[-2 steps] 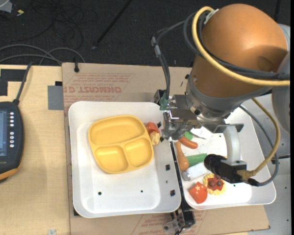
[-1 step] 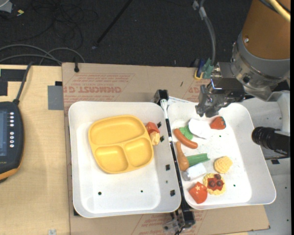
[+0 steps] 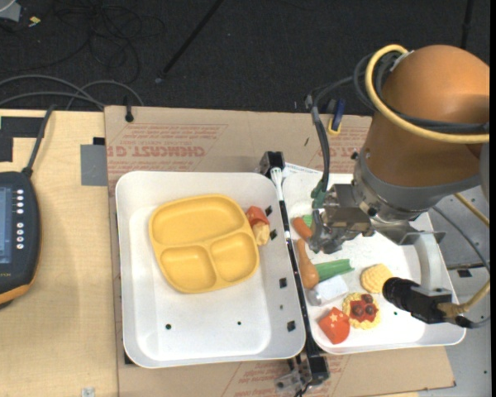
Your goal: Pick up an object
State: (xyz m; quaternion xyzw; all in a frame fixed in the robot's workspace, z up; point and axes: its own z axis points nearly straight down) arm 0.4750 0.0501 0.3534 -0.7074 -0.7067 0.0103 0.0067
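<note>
Pincer [image 3: 324, 236]: low over the left part of the right bin [image 3: 397, 337]; grip state cannot be told.
Nearest things: carrot [image 3: 307, 268] and green piece [image 3: 336, 266], just below the pincer.
Others in the right bin: white block [image 3: 329, 288], corn [image 3: 375, 277], red piece [image 3: 335, 326], berry tart [image 3: 364, 311].
Left bin [image 3: 149, 321]: yellow divided plate [image 3: 202, 242].

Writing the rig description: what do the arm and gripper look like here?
The arm is bulky and rounded, orange above a grey wrist ring, with a yellow cable looped around it. The gripper is dark grey, boxy metal.
</note>
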